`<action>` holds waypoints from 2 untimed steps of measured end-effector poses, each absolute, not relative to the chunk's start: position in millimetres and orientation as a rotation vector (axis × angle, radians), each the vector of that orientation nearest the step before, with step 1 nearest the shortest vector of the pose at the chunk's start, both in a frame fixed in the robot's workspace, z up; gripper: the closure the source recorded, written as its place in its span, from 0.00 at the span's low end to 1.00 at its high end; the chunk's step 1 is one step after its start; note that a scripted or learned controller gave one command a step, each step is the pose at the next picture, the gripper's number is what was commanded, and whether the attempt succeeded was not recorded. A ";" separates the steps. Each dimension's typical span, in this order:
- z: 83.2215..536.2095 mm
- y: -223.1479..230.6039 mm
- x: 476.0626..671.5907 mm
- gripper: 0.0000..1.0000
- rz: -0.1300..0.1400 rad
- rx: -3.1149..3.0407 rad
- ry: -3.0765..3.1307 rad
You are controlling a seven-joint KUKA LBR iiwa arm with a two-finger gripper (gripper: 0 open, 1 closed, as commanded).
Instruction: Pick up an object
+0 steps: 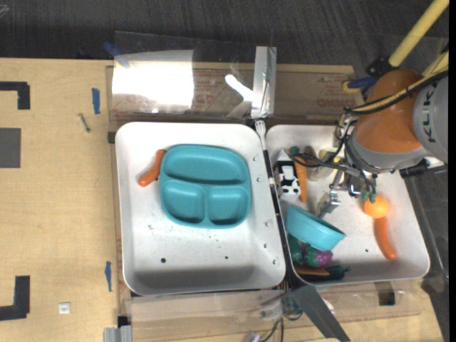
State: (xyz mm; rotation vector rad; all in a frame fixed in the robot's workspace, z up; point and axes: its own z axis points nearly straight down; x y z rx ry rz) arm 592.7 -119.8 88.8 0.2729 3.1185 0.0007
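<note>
Objects for picking lie mostly in the right bin (417, 258). Nearest, at its near-left corner, a heap of small toys (317, 261) in purple, green and orange sits under the tilted teal bowl (313, 228). To the right of the bowl an orange carrot-shaped piece (385, 237) lies on the white floor, and just beyond it an orange ball (376, 206). Farther in along the left wall are a black-and-white block (287, 180) and a slim orange stick (301, 180) beside it. My tool (333, 194) hangs over the middle of this bin, between the bowl and the ball, below my orange-banded wrist; whether its fingers are apart or together I cannot tell, since cables and metal parts blur the tip. In the left bin (135, 248) a teal divided plate (206, 184) rests near the middle, and an orange sausage-shaped toy (150, 169) lies touching its far-left edge. Both bins stand side by side on the desk (50, 212).
</note>
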 end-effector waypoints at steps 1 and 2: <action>89.3 -105.2 548.0 0.00 -0.001 0.414 3.104; 127.7 -135.6 630.1 0.00 0.001 0.852 3.013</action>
